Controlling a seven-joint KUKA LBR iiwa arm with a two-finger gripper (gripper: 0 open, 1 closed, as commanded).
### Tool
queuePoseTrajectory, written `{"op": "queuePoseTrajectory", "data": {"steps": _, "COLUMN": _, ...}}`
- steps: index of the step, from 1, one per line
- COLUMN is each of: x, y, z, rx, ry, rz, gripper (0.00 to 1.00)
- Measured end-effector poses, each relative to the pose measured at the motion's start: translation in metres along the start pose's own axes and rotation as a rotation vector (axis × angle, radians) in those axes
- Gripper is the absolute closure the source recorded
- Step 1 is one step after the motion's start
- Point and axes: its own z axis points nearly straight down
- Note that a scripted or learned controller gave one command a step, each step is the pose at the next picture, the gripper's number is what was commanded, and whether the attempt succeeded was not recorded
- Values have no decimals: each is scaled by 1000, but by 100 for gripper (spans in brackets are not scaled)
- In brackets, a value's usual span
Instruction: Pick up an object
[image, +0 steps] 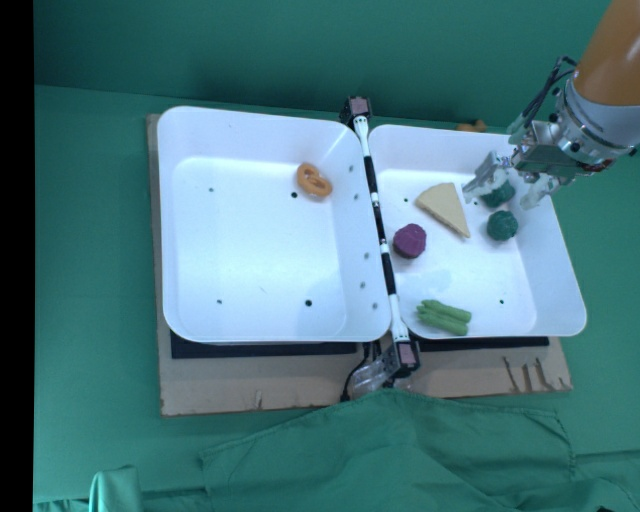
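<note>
Broadly, the green bench (90, 250) carries two white bins: the left bin (200, 290) has wide bare floor with just an orange pretzel (314, 180) near its far rim, while the right bin (545, 300) is crowded. There the claw (503, 190) sits near the far right wall, fingers closed on a dark green piece (498, 195). Just beside it lie a green ball (502, 225), a cheese wedge (445, 207), a purple disc (409, 240) and green beans (445, 316).

My hand (497, 186) sits over the right bin (560, 290), fingers closed round a dark green piece (498, 195). Nearby: green ball (502, 225), yellow wedge (445, 207), purple disc (409, 240), green beans (444, 316). Orange pretzel (314, 180) in left bin (200, 290).
</note>
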Motion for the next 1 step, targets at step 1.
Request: {"op": "queuePoseTrajectory", "data": {"steps": 1, "x": 1, "y": -23, "z": 101, "rx": 9, "ry": 1, "rz": 2, "gripper": 0}}
